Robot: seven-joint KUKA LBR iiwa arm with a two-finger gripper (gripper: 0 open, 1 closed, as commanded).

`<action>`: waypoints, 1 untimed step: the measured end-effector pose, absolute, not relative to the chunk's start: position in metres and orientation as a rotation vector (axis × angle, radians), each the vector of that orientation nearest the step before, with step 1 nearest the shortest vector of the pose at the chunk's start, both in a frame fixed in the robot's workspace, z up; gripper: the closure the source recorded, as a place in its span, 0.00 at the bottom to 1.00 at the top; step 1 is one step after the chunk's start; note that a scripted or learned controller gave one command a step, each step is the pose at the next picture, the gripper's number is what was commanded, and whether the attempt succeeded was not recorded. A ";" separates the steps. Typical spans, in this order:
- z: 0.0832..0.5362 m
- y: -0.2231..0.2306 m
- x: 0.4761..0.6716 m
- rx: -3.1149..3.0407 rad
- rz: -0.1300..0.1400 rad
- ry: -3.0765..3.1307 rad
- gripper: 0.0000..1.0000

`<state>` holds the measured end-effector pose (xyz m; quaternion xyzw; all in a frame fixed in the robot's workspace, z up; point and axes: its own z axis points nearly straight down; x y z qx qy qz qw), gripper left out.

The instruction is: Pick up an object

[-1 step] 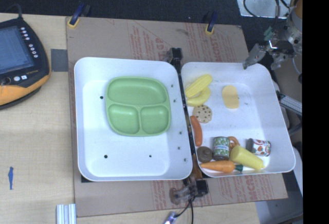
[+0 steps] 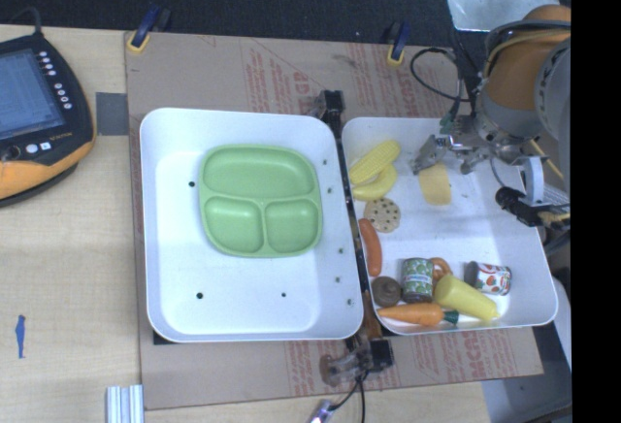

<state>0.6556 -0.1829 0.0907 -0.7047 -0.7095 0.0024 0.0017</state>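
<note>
The right bin holds toy food. A pale yellow cheese block lies near its back, with a corn cob and a banana to its left. My gripper hangs over the bin's back part, just beyond the cheese block. Its fingers are spread open with nothing between them. A cookie and a red sausage lie along the bin's left wall.
At the right bin's front sit a green can, a red-and-white can, a yellow squash-like piece, a carrot and a brown ball. The left bin bears a green divided plate. A teach pendant lies far left.
</note>
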 end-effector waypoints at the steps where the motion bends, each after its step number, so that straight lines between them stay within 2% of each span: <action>1: 0.092 -0.170 0.626 -2.214 0.008 -2.225 0.00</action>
